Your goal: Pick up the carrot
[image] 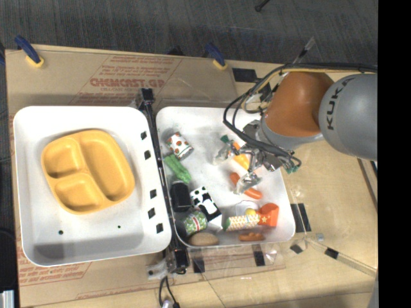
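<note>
- Toward 3 o'clock of the right bin (192, 117), the carrot (240, 162) lies under my gripper (247, 167): a small orange piece, paler and yellowish at one end, partly hidden by my fingers.
- At 5 o'clock from it, just beside, a second orange-red bit (253, 194) rests on the white floor; whether it belongs to the carrot I cannot tell.
- My gripper hangs low over the bin, reaching in from 3 o'clock below my orange band (292, 104), with black cables (239, 111) looping about the wrist.
- My fingers stand slightly apart on either side of the carrot; the metal blurs there, so I cannot tell whether they press on it or only flank it.
- Along the bin's 6 o'clock edge sit a red block (270, 213), a corn cob (241, 221), a brown potato (204, 239) and a black-and-white cow (207, 203).
- Near 9 o'clock lie a green pod (176, 169) and a small can (180, 146).
- Over in the left bin (38, 236) rests a yellow tray (87, 170).
</note>
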